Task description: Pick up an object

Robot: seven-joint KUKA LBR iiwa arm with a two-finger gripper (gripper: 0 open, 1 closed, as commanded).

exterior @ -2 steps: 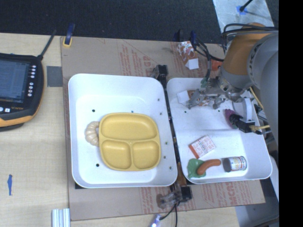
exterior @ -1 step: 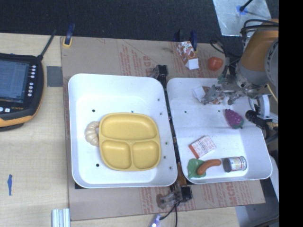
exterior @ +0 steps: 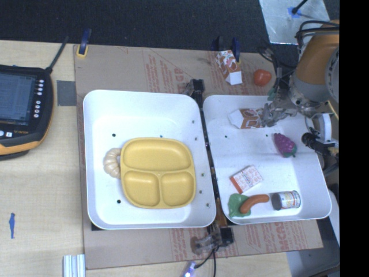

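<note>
In the right bin (exterior: 323, 180) my gripper (exterior: 270, 116) hangs low at the far end, right against the right end of a small white and brown carton (exterior: 243, 118) that lies on its side. A purple bunch of grapes (exterior: 284, 145) lies just in front of the gripper, a little to the right. Nearer the front lie a red and white packet (exterior: 247, 179), an orange sausage (exterior: 255, 201) across a green piece (exterior: 235, 203), and a small can (exterior: 286, 200) on its side.
The left bin (exterior: 98, 154) holds a yellow divided plate (exterior: 157, 172) with a beige ridged object (exterior: 111, 162) at its left. Behind the right bin, on the cardboard, stand a small carton (exterior: 229, 66) and a red tomato (exterior: 262, 77). A tablet (exterior: 20, 105) lies far left.
</note>
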